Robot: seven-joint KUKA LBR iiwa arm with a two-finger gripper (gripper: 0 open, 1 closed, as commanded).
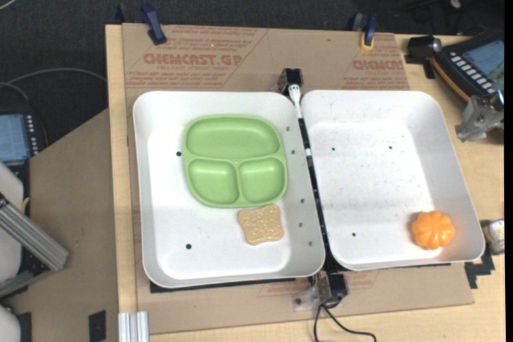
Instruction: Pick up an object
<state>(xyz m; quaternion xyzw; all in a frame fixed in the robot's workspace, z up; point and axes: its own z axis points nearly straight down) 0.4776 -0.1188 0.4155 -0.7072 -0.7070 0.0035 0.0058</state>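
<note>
Three candidates for the pick on the counter, all placed here against the green divided plate. Sits flat in the middle of one white bin, three hollows facing up. Just beyond its near edge, touching or almost touching: a tan biscuit, thin and flat on the bin floor. Well apart from the plate, across the seam between the bins and down in the near corner of the neighbouring bin: an orange pumpkin toy, small and rounded, close to the sloping wall.

Pincer state: cannot tell from this view. No grasp yet on anything, so the task is probably at its very start.

Likely trouble, by target:
- Plate: wide and shallow, with little to close on except a rim. Probably slips or tips if caught by one edge.
- Biscuit: so low that closing tips may scrape the floor and shut over nothing. So near the plate that a descent could strike the rim or nudge both.
- Pumpkin: best bulk for a pinch, yet round enough to squirt sideways from an off-centre close. Could also be hard to straddle with the corner wall crowding one side.
</note>
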